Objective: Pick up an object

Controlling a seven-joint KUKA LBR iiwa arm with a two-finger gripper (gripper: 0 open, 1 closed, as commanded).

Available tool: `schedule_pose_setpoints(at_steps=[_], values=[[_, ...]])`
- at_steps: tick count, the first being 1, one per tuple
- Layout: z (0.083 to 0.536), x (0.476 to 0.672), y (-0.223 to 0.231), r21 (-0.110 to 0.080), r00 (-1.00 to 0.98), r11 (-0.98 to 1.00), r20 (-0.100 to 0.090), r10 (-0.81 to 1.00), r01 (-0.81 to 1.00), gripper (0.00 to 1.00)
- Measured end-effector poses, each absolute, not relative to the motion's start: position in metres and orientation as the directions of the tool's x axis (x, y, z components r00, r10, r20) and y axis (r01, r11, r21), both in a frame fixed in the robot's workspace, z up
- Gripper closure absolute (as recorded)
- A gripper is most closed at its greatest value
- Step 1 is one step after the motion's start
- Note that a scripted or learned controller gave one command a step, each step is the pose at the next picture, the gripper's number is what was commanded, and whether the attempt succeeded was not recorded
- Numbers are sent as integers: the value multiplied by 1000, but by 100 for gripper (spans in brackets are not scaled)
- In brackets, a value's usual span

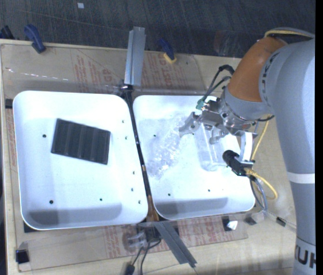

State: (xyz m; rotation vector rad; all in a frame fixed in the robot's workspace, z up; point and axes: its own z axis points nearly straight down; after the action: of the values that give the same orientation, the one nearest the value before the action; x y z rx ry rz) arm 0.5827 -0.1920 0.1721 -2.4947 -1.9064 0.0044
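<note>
A dark ridged rectangular pad (81, 141) lies flat in the left bin (30, 171), slightly turned. In the right bin (196, 202) a crumpled clear plastic piece (166, 146) rests left of centre. Another clear item (209, 155) lies toward the right side of that bin. My gripper (214, 135) hangs low over the right bin, directly above this second clear item and to the right of the crumpled piece. The wrist and its cables hide the gripper's tip, and the clear plastic blends with the white floor.
A metal divider bar (134, 56) runs between the bins at the back, and another bar (173, 245) sits at the front. Blue clamps (35, 39) hold the bench's far edge. The grey arm (290, 107) covers the right side.
</note>
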Motion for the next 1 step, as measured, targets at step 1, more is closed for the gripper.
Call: schedule_pose_setpoints(at_steps=[1], values=[[93,580,-167,-3,530,-530,2,848,848,0]])
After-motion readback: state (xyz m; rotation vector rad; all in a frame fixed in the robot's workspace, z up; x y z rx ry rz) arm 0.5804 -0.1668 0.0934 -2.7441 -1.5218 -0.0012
